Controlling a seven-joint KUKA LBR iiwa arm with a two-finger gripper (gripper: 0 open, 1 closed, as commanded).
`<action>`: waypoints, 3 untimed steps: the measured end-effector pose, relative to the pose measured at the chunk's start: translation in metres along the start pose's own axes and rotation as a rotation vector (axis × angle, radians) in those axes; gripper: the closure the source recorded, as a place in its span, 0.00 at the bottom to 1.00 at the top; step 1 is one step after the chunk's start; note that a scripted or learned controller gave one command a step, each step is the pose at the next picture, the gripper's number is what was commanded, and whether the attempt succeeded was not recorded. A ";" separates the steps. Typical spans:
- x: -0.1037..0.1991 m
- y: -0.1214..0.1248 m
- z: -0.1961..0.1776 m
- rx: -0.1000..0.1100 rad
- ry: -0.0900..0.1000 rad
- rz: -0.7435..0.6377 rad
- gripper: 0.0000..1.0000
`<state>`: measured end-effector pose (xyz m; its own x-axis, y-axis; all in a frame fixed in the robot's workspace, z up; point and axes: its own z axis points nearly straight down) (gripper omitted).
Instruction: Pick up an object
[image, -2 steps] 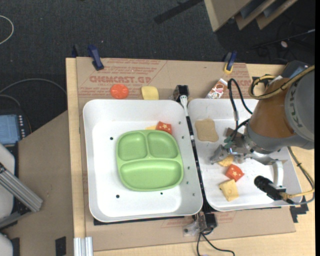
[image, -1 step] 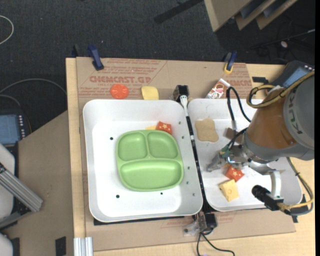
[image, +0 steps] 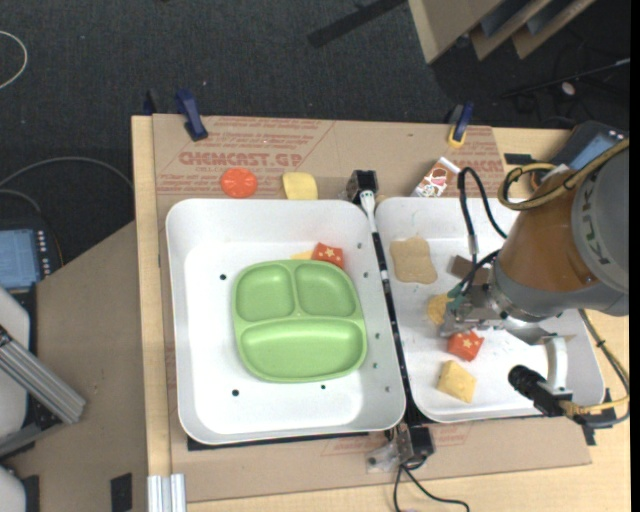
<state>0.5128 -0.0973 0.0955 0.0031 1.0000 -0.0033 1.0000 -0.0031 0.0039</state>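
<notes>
My gripper (image: 463, 318) hangs low over the right bin (image: 520, 405), at the end of the grey and orange arm that comes in from the right. Just below it lies a small red object (image: 465, 346). A yellow piece (image: 437, 308) sits right at the gripper's left side, partly hidden by it. A tan flat piece (image: 412, 260) lies towards the back of that bin, and a yellow wedge (image: 456, 381) lies near its front. I see nothing lifted off the bin floor.
The left bin (image: 200, 330) holds a green divided plate (image: 298, 322) with a red and yellow item (image: 327, 254) at its far edge. Behind the bins, an orange disc (image: 238, 182), a yellow block (image: 299, 186) and a red-white packet (image: 433, 181) lie on the board.
</notes>
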 end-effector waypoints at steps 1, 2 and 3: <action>0.000 0.000 0.001 0.001 0.001 0.000 0.00; 0.002 -0.009 0.011 0.005 0.005 -0.003 0.00; 0.001 -0.008 0.000 0.000 0.000 -0.001 1.00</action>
<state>0.5047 -0.0965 0.0954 0.0021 1.0000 -0.0033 1.0000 -0.0021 0.0036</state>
